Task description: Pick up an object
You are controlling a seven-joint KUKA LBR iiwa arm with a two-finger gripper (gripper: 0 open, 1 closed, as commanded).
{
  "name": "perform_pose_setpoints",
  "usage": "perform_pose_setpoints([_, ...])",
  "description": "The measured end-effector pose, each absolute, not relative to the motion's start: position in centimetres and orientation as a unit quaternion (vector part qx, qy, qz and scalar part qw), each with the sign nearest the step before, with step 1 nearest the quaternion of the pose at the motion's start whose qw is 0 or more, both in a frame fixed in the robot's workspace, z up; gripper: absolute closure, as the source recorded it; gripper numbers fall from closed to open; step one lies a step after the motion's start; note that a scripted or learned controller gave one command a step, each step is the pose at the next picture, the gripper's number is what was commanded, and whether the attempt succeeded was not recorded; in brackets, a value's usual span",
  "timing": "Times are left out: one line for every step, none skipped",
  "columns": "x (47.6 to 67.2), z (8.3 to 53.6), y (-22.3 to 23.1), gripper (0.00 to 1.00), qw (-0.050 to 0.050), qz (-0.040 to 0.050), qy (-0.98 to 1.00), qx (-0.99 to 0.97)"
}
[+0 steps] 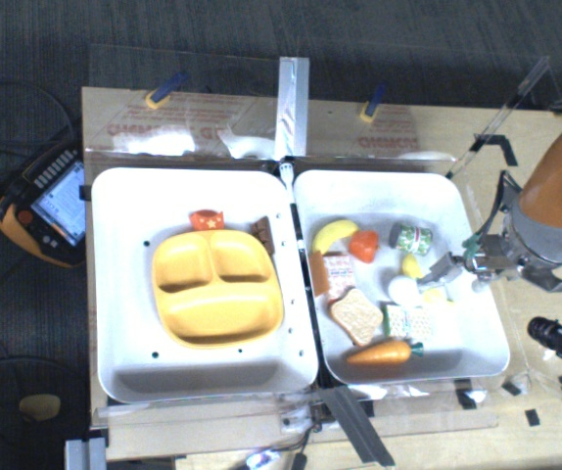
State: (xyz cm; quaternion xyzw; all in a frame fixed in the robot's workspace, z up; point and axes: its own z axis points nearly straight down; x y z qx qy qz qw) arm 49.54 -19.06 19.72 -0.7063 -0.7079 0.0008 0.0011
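The right bin (477, 346) holds several toy foods: a yellow banana (333, 233), a red pepper (363, 246), a green can (411, 236), a small yellow lemon (412, 266), a white egg (401, 288), a slice of bread (355, 315), an orange carrot (379, 353), a printed packet (333, 273) and a green-white pack (408, 320). My gripper (440, 271) reaches in from the right, low over the bin's right half. Its tip sits just right of the lemon and the egg. Nothing is visibly held.
The left bin (115, 360) carries a yellow divided tray (218, 287), with a red item (207, 220) and a brown item (262, 231) behind it. A metal divider (292, 116) rises between the bins at the back. An orange handheld device (46, 213) lies off the bench at left.
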Motion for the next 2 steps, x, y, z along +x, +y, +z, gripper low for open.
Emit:
perform_pose_setpoints([51.4,31.7,-22.4,0.00,-0.001,0.0019,-0.645,-0.764])
perform_pose_setpoints([50.7,12.1,-15.2,0.00,0.002,0.0005,-0.708,-0.706])
